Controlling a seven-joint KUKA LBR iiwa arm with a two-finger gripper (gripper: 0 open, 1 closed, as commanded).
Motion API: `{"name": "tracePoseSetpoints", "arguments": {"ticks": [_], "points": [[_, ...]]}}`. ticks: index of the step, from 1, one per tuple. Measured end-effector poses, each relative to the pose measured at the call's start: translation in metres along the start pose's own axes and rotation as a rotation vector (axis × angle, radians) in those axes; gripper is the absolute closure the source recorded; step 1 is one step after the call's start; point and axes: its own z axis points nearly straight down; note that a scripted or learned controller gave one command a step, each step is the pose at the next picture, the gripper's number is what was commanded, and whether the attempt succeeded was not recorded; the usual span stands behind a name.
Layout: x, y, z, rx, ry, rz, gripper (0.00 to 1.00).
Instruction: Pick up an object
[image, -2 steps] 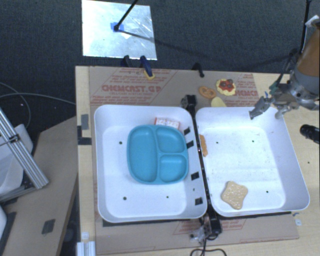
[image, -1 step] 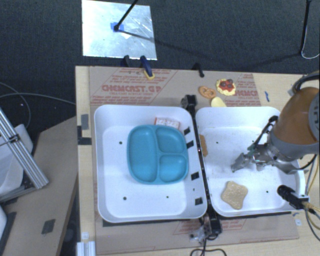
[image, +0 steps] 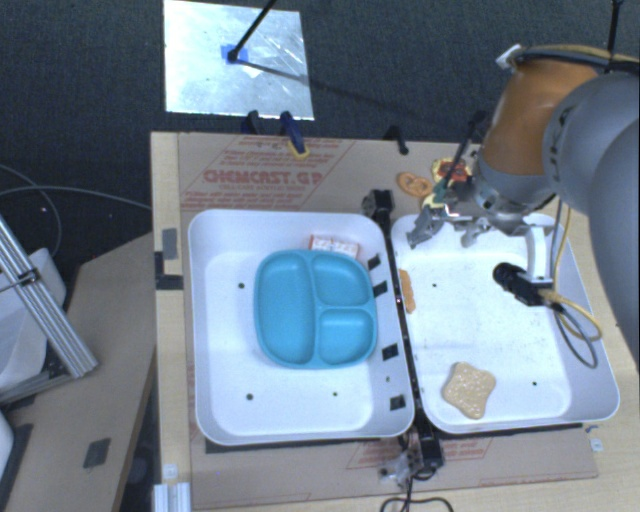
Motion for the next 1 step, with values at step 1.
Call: {"name": "tracePoseSetpoints", "arguments": {"ticks": [1], "points": [[0.089, 0.0304, 0.005, 0.011, 0.001, 0.004, 0.0]]}}
